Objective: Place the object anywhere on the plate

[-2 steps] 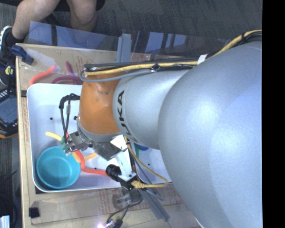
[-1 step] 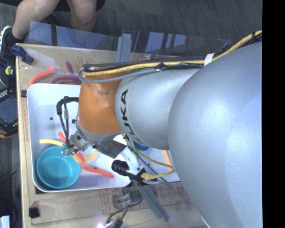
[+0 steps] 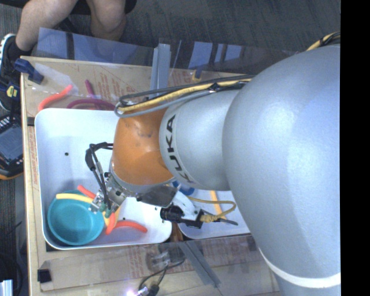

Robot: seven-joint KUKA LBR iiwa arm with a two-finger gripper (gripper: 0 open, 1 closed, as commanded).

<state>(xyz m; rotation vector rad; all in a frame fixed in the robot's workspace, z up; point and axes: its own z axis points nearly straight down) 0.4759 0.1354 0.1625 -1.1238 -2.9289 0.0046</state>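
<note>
Tabletop [image 3: 87, 78]: brown board under everything, with printed markings, and a dark floor beyond its top edge.
Background: someone's legs [image 3: 69, 17] at the top edge, cut off by the frame, plus a shoe [image 3: 8, 58] at far left.
Arm [image 3: 231, 144]: huge in the shot, grey shells and the orange band [image 3: 141, 150] covering most of the middle and right.
Hidden: the arm swallows nearly all of the right-hand bin [image 3: 219, 228], leaving just a white sliver below it.
Left bin [image 3: 58, 133]: white, shallow, its upper floor bare apart from a small dark speck.
Bowl [image 3: 75, 219]: teal, sitting in the lower left corner of the left bin.
In the bowl: a yellow strip [image 3: 72, 198] lies across its upper rim.
Around the bowl: orange strips [image 3: 130, 226] lie just right of it on the bin floor, another orange bit at its top edge.
Gripper [image 3: 103, 205]: down low at the bowl's right rim, right among the orange and yellow pieces.
Fingers: too small and cluttered here, so I cannot tell whether they are spread, clenched or grasping anything.
Cables: a black loop [image 3: 92, 156] beside the wrist, a yellow-and-black bundle [image 3: 173, 95] along the top of the arm.
Behind the bin: red and orange tubing [image 3: 87, 104] on the board, partly cut by the bin's edge.
Plate: hard to pick out; a white rounded shape [image 3: 193, 231] under the arm might be one, mostly covered.
</note>
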